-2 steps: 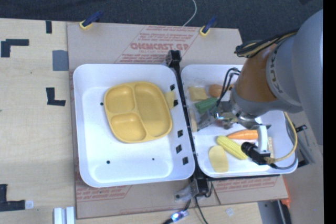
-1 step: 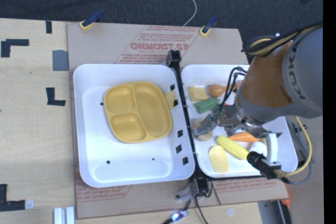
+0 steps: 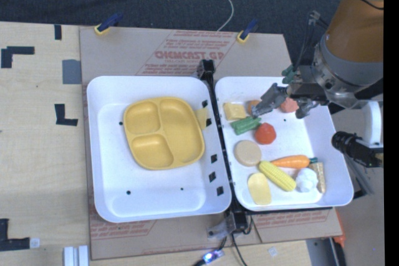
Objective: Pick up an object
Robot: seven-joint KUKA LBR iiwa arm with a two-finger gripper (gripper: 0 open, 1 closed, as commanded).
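Brown cardboard sheet (image 3: 181, 53) on dark carpet is bearing two white plastic bins (image 3: 103, 134), two-finger gripper (image 3: 284, 103) hovering spread over right bin (image 3: 330, 134), pinching nothing.

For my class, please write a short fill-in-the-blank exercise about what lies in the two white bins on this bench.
1. The yellow divided plate lies in the ____ bin.
2. The plate has ____ compartments.
3. The corn cob lies just below the ____, which is orange.
4. The claw hangs over the ____ bin, near the red tomato.

Missing words: left; three; carrot; right
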